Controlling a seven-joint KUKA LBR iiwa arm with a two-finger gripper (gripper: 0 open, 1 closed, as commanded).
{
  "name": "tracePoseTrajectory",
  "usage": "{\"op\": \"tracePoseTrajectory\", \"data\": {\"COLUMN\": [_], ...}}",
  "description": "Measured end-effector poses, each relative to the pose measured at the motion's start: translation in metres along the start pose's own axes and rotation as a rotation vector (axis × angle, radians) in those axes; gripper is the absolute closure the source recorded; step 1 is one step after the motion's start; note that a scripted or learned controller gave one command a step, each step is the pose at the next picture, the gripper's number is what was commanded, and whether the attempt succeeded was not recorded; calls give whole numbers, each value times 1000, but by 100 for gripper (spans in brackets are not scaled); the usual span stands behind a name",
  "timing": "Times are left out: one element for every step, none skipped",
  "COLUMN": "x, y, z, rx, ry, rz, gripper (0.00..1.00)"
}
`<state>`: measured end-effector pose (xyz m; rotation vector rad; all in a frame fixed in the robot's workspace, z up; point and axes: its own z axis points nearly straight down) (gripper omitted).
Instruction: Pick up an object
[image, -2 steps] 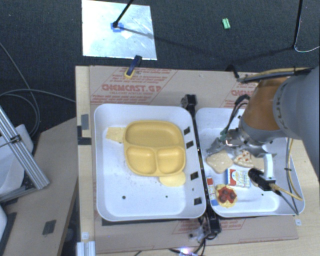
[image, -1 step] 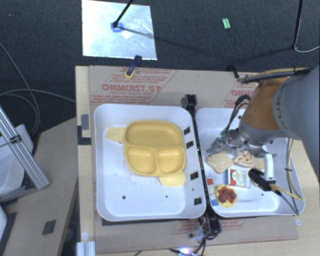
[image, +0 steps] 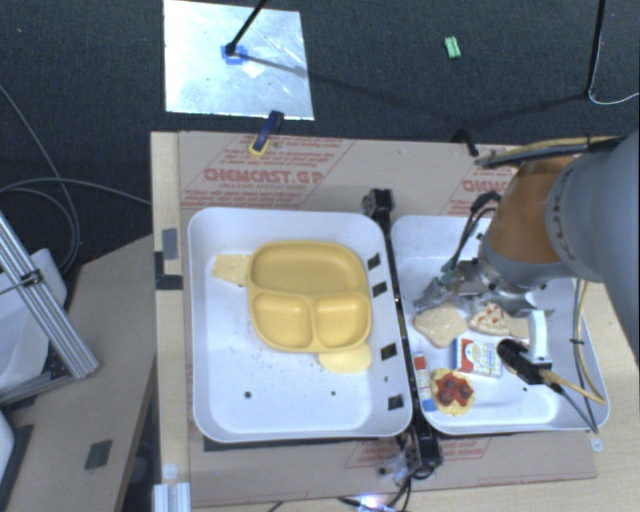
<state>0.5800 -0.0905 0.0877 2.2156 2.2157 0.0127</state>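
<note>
Bench: two white bins side by side. Left bin (image: 215, 395) carries a yellow tray (image: 308, 295) with three wells, a pale slab (image: 231, 268) tucked at its upper-left corner and a yellow piece (image: 346, 360) at its lower edge.

Right bin (image: 500, 415), under the arm (image: 575, 215), holds the small items: bread slice (image: 441, 325), pizza wedge (image: 489, 320), small carton (image: 478, 357), red-and-yellow food piece (image: 453, 390).

Gripper (image: 440, 292) low in right bin, near its left wall. Cannot tell whether spread or pressed together; nothing seen pinched.

Likely step: closing in on a pick. Nearest candidate the bread slice, lying flat just below and beside the gripper, touching or nearly touching. Pizza wedge just right of it; carton and red piece farther toward the near edge.

For a clean pick, probably: centre over the slice, descend straight, pinch across the narrow width. Flat and thin, so likely to slip; crowding from the wedge a risk.
</note>
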Motion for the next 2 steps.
{"op": "tracePoseTrajectory", "data": {"x": [1, 1], "y": [1, 0], "z": [-11, -10], "rx": [0, 1], "ry": [1, 1], "rz": [-2, -2], "gripper": [100, 0]}}
